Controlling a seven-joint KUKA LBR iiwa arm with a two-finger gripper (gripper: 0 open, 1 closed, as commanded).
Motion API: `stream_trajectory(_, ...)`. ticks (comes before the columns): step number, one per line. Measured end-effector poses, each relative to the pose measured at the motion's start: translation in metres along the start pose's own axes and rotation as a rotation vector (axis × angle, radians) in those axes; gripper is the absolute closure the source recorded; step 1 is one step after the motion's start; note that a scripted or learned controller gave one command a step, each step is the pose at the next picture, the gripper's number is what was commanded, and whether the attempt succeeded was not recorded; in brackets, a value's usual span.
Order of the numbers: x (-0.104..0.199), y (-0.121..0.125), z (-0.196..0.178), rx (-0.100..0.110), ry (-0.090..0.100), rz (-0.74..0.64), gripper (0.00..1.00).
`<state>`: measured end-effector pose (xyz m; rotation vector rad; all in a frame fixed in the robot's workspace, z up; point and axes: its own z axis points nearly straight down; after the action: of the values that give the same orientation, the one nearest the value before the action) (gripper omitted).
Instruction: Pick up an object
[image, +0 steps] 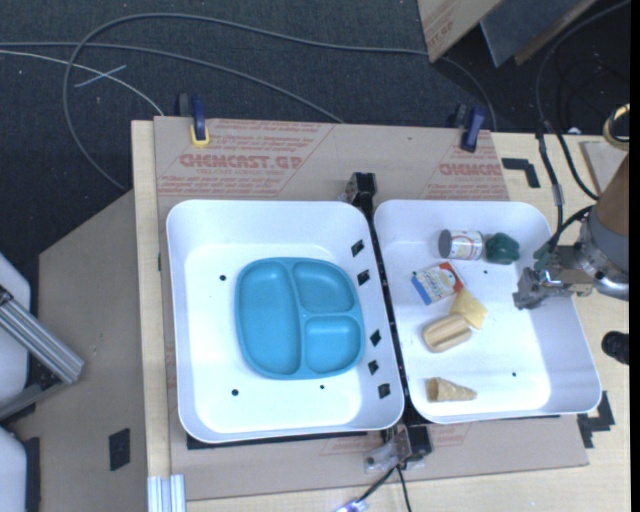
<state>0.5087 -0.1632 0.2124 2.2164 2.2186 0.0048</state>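
Bench: a pale board (300, 150) printed with red lettering bore two shallow white plastic bins side by side, with blue clamps (199, 118) at its far edge.
Left bin: the left white bin (200, 390) held a blue plastic plate with three compartments (298, 317), lying flat near the bin's middle.
Right bin: the right white bin (560, 370) held a cluster of small things in its left and far parts.
Can: a small silver tin with a red band (461, 244) lay on its side near the far wall of the right bin.
Green thing: a small dark green rounded object (502, 246) lay just beside the can, on its right.
Packet: a flat blue, white and red packet (436, 282) lay nearer than the can, towards the middle of the bin.
Yellow piece: a pale yellow wedge-shaped block (471, 310) lay just beside the packet, touching or almost touching the tan roll.
Roll: a tan bread-like roll (446, 334) lay tilted, near the centre of the right bin.
Wedge: a tan triangular slice (451, 391) lay apart from the others, close to the near wall.
Arm: the grey arm (612, 240) reached in from the right, over the right rim of the right bin.
Gripper: the two-finger gripper (528, 292) hung over bare bin floor, right of the yellow piece and apart from every object.
Jaws: nothing was visible between them; whether they stood open or closed could not be told.
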Motion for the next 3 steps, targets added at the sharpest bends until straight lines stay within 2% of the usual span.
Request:
stream_trajectory(1,0.060,0.000,0.005,0.009,0.005,-0.005,1.00)
stream_trajectory(2,0.117,0.008,0.000,0.005,0.004,-0.005,1.00)
stream_trajectory(3,0.165,-0.006,0.000,0.010,0.004,-0.003,1.00)
